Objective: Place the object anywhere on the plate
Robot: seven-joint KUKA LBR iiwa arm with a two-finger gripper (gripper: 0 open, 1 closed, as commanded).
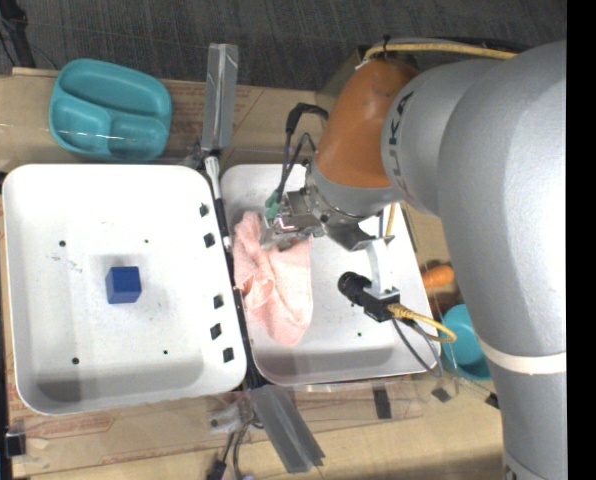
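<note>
The end effector (284,220) sits low in the right-hand shallow white bin (378,353), at the top edge of a crumpled pink cloth (275,278); whether it is gripping the cloth I cannot tell. A small blue cube (124,284) lies in the left white bin (38,268). A teal divided plastic plate (109,108) rests on the surface behind it.

You are looking at a left bin (38,268) lying mostly open around the blue cube (124,284). In the right bin (398,353), the pink cloth (278,283) is crowding nine o'clock, the arm (458,118) is blocking twelve.
</note>
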